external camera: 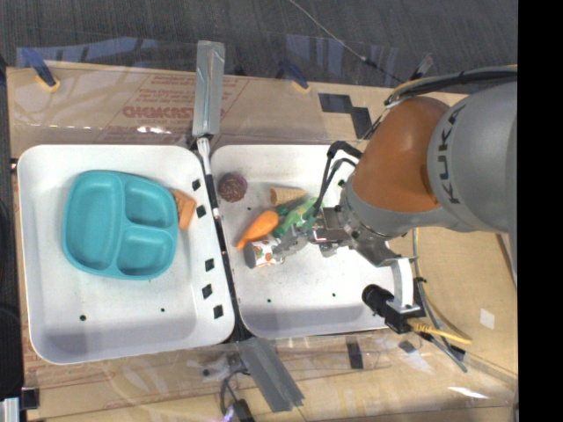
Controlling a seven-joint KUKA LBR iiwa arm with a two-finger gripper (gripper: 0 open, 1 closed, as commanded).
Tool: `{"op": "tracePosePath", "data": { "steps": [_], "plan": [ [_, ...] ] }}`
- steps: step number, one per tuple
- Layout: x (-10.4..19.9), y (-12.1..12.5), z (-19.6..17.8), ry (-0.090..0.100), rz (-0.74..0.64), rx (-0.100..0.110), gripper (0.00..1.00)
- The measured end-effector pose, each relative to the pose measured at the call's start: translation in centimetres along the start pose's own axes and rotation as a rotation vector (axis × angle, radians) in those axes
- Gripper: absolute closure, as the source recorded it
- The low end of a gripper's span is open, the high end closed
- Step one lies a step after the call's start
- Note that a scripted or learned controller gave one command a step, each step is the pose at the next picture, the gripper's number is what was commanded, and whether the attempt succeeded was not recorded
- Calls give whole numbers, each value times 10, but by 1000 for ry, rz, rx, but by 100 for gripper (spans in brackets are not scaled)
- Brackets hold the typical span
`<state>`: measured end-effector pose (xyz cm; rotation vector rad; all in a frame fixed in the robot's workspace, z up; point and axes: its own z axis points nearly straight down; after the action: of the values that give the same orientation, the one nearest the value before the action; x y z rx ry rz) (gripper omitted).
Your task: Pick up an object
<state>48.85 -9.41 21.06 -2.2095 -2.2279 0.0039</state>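
Robot lab, taped bench point(264, 104), white bins point(53, 323)

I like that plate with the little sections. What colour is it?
The divided plate is turquoise blue, seen in the camera view, in the left bin.

A dark grey carpet floor point(132, 7) lies at the far side; a thin cable point(299, 16) crosses it; the bench point(493, 271) is light brown, under clear plastic sheet.
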Motion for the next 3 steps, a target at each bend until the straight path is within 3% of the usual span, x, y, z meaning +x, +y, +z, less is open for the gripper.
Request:
{"op": "tracePosePath", "data": {
  "steps": [1,2,3],
  "plan": [
    [-3,71,118,0,-2,0,0],
    [-18,165,120,-1,1,5,0],
    [-17,165,110,0,-5,7,100]
  ]
}}
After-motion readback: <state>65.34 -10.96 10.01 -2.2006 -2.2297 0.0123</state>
